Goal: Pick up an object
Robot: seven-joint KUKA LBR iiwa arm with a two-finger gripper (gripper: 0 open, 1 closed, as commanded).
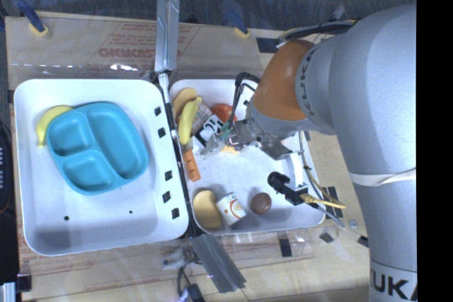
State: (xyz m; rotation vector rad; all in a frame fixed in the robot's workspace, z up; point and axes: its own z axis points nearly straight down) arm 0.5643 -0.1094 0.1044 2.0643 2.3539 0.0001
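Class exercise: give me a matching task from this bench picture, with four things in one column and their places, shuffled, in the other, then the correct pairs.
Things
1. blue divided plate
2. banana
3. brown ball
4. orange carrot piece

Places
A. near the front edge of the right bin, beside a small cup
B. by the divider wall, midway along the right bin
C. in the left bin, partly covering a yellow item
D. back left corner of the right bin

Pairs: 1-C, 2-D, 3-A, 4-B

1 fixed camera above bench, slanted downward, covers 2 white bins (28,173); arm (354,81) enters from right.
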